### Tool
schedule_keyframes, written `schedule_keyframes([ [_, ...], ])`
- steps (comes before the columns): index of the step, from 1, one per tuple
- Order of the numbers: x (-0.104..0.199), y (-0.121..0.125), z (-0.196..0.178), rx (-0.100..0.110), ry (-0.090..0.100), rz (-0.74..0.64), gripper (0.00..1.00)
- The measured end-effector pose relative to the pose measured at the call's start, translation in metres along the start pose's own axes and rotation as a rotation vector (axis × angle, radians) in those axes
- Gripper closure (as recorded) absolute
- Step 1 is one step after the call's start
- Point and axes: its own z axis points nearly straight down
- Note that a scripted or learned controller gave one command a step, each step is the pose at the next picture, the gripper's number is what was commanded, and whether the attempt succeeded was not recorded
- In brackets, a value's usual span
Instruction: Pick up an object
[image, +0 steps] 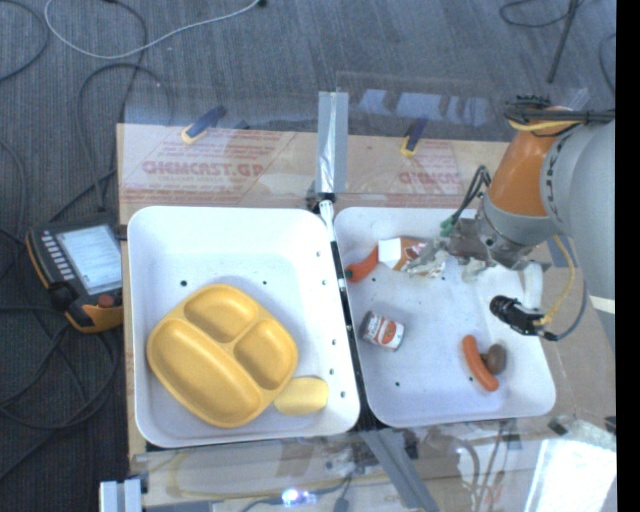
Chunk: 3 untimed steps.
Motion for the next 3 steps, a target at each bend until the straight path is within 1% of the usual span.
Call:
schedule_keyframes([
  [1,-0.0044,0.0329,0.0221,0.065,0.004,-0.06,0.0],
  [2,-0.0071,0.0401,0.0227,0.074,-0.002,-0.123,0.0],
  [3,-0.0093,0.0423,0.023,0.067,0.001,-0.191,0.0],
])
